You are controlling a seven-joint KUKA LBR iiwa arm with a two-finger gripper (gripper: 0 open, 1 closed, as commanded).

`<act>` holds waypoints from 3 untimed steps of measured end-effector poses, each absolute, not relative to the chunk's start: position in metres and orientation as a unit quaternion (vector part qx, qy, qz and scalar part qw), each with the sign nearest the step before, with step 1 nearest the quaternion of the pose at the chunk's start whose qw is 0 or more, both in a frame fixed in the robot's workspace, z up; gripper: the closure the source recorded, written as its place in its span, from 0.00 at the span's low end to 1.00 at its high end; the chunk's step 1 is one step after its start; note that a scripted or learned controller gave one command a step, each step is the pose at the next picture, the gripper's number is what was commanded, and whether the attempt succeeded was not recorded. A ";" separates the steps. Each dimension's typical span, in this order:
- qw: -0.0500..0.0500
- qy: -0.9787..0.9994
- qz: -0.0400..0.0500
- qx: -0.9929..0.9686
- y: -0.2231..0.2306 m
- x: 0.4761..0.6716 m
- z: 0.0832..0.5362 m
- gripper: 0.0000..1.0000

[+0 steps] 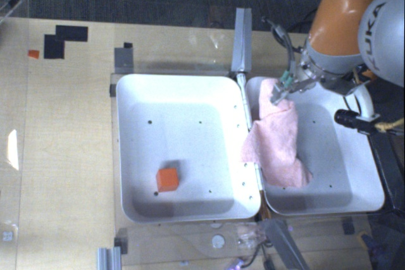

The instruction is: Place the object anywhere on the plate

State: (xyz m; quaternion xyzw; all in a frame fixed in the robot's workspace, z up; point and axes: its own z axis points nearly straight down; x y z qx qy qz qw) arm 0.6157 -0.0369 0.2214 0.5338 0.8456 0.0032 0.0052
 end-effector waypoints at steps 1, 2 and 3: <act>0.004 0.846 0.003 0.532 -0.036 0.618 0.226 1.00; 0.005 0.936 0.002 0.352 0.010 0.603 0.237 1.00; 0.006 0.987 0.002 0.159 0.055 0.597 0.237 1.00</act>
